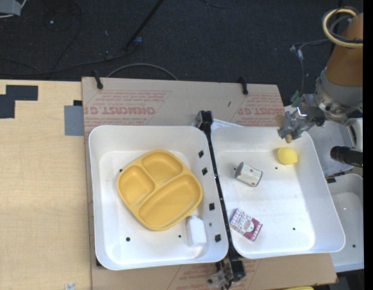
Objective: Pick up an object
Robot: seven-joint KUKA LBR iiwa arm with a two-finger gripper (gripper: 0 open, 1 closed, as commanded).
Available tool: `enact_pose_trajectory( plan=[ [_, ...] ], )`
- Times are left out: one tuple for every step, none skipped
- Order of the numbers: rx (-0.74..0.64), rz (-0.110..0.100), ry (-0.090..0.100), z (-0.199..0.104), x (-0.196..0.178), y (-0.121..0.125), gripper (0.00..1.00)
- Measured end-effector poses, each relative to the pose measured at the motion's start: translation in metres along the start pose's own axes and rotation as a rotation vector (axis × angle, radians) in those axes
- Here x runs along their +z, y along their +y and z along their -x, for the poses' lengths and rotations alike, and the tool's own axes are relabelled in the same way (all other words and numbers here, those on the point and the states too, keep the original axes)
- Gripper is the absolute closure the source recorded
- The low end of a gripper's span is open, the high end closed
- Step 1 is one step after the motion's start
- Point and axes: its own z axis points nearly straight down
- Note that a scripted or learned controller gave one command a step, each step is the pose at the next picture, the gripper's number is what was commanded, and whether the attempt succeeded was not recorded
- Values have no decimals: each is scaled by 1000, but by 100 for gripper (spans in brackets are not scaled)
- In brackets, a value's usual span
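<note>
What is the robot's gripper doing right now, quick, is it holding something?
Gripper: over the top edge of the right bin, above the yellow ball; it holds nothing, and whether it is open or shut cannot be told.

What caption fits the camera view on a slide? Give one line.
Gripper poised at the right bin's far corner near a yellow ball; a yellow divided plate lies in the left bin.

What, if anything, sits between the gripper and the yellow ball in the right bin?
Nothing visible. The gripper hangs at the right bin's far right corner, and the yellow ball lies just below it in the picture with bare bin floor between.
</note>
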Motion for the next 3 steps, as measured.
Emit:
enact_pose_trajectory(
  plan=[
    [-1, -9, 3, -45, 12, -16, 100],
    [-2, -9, 4, -101, 24, -25, 100],
    [-2, -10, 3, -146, 35, -40, 100]
  ],
)
